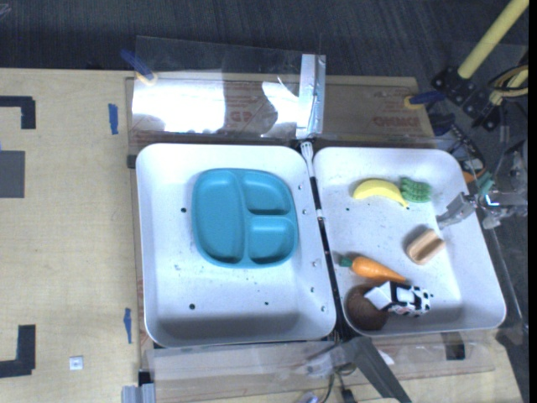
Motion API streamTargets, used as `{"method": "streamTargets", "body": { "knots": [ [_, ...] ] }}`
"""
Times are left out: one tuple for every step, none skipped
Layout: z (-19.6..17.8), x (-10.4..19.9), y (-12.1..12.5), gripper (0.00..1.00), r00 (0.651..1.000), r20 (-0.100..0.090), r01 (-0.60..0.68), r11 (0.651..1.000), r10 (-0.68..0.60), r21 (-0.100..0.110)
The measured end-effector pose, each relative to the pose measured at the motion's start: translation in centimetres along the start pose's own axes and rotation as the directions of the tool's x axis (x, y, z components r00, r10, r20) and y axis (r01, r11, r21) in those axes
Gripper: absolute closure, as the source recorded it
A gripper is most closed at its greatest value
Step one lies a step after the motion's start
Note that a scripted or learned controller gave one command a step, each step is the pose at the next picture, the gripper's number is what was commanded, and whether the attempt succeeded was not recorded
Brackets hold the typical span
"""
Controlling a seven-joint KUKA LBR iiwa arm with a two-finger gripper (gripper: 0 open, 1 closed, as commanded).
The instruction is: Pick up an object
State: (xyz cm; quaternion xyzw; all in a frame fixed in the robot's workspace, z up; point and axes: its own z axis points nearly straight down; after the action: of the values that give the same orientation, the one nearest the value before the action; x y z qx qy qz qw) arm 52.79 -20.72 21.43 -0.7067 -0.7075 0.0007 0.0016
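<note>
The right bin (478,300) holds several small objects. A yellow banana (379,191) lies near its back, with a green leafy toy (416,191) touching its right end. A tan bread roll (424,245) sits toward the right side. An orange carrot (377,268) lies in the middle, and in front of it are a brown round object (366,307) and a black-and-white cow toy (409,300). My gripper (470,205) shows as a grey metal part over the bin's right rim, up and to the right of the roll, and touches none of the objects.
The left bin (159,250) carries a blue divided plate (245,217). A clear plastic sheet (226,95) stands behind the bins. Cables and a yellow pole (499,28) crowd the back right corner. A grey strut (377,372) crosses below the right bin's front edge.
</note>
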Motion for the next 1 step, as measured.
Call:
{"method": "streamTargets", "body": {
  "knots": [
    [8.56,5.95,-1.26,0.00,0.998,-0.002,-0.068,0.998,0.068,0.008]
  ]
}}
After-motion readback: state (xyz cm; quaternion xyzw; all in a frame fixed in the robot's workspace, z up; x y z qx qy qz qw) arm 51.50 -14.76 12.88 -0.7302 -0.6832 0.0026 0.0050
